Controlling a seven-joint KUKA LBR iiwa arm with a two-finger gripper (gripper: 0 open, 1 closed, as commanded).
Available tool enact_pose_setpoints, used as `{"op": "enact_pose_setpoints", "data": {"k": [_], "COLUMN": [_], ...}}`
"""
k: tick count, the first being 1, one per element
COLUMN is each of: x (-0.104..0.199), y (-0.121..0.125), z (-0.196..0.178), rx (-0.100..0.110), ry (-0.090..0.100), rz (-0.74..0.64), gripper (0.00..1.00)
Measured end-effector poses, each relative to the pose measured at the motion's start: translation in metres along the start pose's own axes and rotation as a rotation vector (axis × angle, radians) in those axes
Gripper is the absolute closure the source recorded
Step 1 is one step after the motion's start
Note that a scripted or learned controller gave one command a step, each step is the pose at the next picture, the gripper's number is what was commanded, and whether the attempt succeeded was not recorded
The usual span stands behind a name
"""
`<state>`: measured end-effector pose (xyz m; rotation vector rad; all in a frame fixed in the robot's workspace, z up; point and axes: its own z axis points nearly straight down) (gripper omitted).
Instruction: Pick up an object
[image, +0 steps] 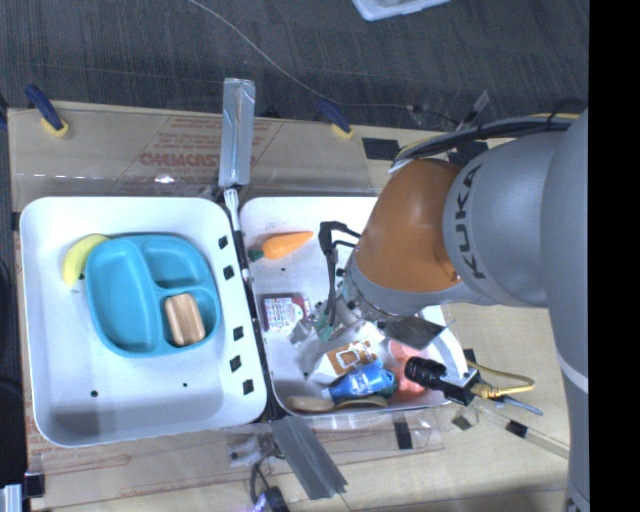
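My arm (440, 230) reaches down into the right bin (295, 215), ending just beside a red packet (283, 312). A carrot (287, 243) lies near the bin's far rim. Whether I'm open or closed, I cannot tell.

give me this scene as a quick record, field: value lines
left bin: blue divided plate; tan block in its lower right compartment; yellow banana at its upper left edge
right bin: orange carrot, red packet, blue item
arm: over right bin
claw: beside the packet
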<state>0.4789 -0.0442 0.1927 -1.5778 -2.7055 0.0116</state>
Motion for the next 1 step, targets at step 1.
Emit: {"op": "enact_pose_setpoints", "data": {"k": [1], "x": [-0.0349], "y": [-0.0219], "z": [-0.1025], "rx": [-0.014], "ry": [-0.008], "rz": [-0.034], "gripper": [1.0]}}
